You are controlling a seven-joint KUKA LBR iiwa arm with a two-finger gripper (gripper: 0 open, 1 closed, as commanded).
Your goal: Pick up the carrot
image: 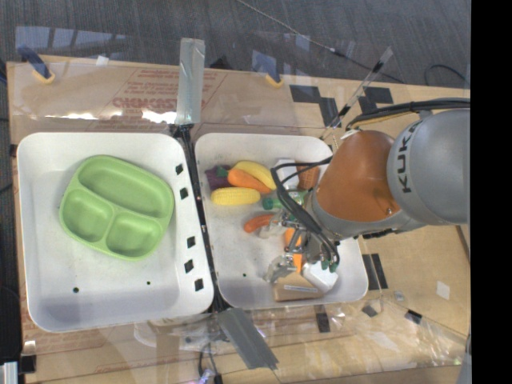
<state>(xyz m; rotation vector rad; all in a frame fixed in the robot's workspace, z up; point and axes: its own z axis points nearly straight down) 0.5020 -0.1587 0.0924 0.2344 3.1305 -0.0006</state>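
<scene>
As far as shape and colour allow, the carrot [245,181] is taken to be the long orange piece lying in the upper left part of the right bin [240,290]. It is wedged between a yellow banana [254,170] just above it and a yellow corn cob [234,197] just below it, and both appear to be touched. A dark purple piece [214,174] is seen just beside its left end.

A shorter orange-red piece [258,223] is noted lower down, near the bin's middle, with a green piece [273,202] just above and to the right of it.

The claw [290,264] is lowered into the lower right part of the same bin, well apart from the carrot. Its state cannot be told: it is crossed by cables and shadowed by the orange band [356,186] of the arm. A small orange patch [295,250] is seen at the claw, but it cannot be identified. A white block [321,277] and a tan block [300,292] lie just beside the claw.

The left bin [48,294] is occupied by a green divided plate [117,206]. Both bins are carried on the worktop [104,94].
</scene>
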